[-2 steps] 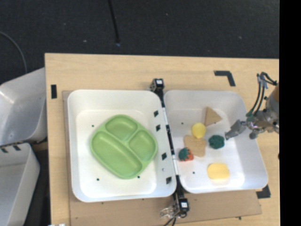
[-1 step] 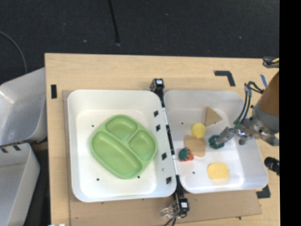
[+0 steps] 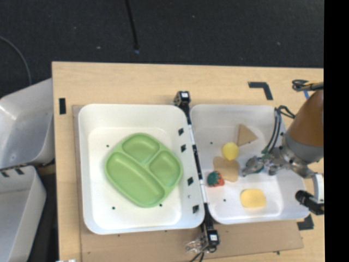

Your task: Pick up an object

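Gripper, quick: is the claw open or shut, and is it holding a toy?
Gripper: low in the right bin, beside the tan piece; open or shut cannot be told, and nothing shows between its fingers.

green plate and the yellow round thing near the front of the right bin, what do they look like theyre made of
Green plate: probably moulded plastic, going by its even green colour, raised dividers between three compartments, and smooth, slightly matte surface. Yellow round thing: looks like plastic or rubber toy food, with flat uniform colour, soft rounded edges and no shine; the picture is too blurred to be sure.
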Robot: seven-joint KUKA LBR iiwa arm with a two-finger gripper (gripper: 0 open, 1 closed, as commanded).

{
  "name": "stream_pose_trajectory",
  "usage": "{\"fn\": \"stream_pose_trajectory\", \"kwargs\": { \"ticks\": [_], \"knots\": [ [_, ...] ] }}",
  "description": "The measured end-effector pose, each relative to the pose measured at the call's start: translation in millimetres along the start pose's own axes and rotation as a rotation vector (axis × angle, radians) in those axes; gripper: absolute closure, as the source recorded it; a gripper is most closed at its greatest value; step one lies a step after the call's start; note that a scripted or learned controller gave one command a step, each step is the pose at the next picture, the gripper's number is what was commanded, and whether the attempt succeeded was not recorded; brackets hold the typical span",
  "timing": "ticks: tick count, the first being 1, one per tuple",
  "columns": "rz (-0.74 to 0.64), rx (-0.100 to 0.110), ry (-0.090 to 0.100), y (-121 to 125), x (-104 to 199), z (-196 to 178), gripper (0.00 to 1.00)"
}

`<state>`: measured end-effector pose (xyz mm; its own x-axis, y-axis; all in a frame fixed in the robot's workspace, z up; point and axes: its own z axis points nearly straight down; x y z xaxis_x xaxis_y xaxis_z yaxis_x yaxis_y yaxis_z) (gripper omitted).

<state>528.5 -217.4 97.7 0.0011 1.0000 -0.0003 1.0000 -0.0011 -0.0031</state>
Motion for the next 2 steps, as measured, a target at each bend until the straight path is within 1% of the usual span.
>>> {"fn": "stream_pose_trajectory", "kwargs": {
  "ticks": [1, 2],
  "knots": [
    [0.002, -0.007, -0.003, 1.5, -1.5, -14.2, 1.0],
    [-0.003, -0.009, -0.003, -0.2, 2.1, -76.6, 1.0]
  ]
}}
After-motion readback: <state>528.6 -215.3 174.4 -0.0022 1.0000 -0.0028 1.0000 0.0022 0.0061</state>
